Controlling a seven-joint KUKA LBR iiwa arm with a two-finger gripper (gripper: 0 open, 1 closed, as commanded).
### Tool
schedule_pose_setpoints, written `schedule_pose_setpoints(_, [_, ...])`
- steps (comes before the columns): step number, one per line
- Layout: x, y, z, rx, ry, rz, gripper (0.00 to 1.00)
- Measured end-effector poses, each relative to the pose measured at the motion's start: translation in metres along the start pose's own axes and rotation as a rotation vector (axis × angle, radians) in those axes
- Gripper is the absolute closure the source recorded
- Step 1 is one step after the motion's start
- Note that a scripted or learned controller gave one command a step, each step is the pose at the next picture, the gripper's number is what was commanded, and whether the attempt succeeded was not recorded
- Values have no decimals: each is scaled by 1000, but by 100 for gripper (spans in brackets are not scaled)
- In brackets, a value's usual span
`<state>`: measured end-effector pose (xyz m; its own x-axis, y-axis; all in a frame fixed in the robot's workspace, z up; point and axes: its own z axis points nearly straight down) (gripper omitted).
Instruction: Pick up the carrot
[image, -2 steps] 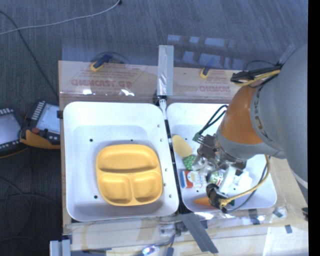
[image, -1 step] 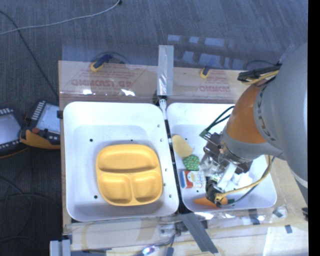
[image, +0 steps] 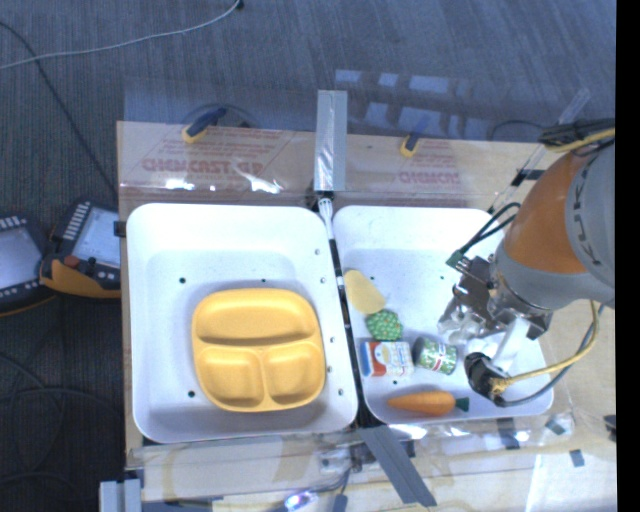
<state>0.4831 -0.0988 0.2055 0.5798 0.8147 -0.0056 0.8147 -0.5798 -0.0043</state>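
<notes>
One carrot (image: 424, 403) against bin's (image: 345, 250) near edge

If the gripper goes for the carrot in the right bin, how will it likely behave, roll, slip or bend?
The carrot looks rounded and tapered, so a push would probably roll it in a curve. Its smooth orange surface may slip between fingers. It lies near the right bin's front wall, which might stop it.

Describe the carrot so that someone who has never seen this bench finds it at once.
Look at the right white bin, the one the arm reaches into. Along its near edge lies the carrot, lengthwise, below the small carton and the green can. It alone is long, tapered and orange, with a green stub at its right end.
</notes>
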Motion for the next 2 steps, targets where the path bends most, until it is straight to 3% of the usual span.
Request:
schedule_pose_setpoints(1, [91, 18, 24, 0, -2, 175, 100])
schedule_pose_setpoints(2, [62, 60, -83, -3, -2, 281, 100])
